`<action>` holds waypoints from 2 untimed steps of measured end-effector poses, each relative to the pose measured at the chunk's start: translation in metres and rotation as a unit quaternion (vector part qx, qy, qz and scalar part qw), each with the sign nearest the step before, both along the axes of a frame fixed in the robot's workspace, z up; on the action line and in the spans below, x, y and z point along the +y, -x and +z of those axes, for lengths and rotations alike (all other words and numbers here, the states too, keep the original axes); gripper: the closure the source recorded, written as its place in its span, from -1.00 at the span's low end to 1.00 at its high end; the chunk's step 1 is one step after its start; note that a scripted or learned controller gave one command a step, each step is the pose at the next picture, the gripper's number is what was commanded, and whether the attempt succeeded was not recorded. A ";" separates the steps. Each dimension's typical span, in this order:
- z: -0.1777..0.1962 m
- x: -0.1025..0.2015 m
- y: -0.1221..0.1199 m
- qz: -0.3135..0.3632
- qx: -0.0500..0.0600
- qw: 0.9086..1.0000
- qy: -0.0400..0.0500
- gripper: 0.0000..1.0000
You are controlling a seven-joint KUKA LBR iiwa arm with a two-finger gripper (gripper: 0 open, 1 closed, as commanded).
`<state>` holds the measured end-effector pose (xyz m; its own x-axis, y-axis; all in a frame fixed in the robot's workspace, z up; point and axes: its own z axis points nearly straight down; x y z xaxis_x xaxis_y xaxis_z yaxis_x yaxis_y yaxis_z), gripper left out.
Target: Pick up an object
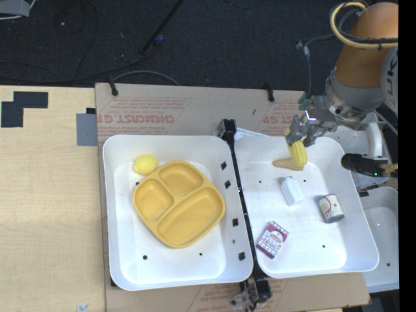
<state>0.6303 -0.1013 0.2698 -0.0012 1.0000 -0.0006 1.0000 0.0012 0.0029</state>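
End effector: sitting over the back of the right bin, right on top of the corn cob. Looks like the cob's upper end is pinched between the fingers, though honestly it's a tight view, so call it a likely grip.
Corn cob: standing nearly upright, lower end touching or just above the bin floor, next to a small tan scrap.
Other stuff in right bin: white block, small can, red packet, all well apart from the cob.
Left bin: yellow divided plate with a lemon just beside it.
How I'd do the lift: go straight up and slow, no sideways swing, since a grip on just the tip of a rounded cob could slip or pivot.
Watch for: cob tilting as it leaves the floor.
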 end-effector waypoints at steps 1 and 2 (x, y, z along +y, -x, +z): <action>-0.017 0.045 0.019 0.001 0.004 1.000 -0.001 1.00; -0.033 0.096 0.038 0.001 0.005 1.000 -0.001 1.00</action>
<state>0.5925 -0.0054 0.2369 -0.0036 1.0000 0.0013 1.0000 0.0036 -0.0066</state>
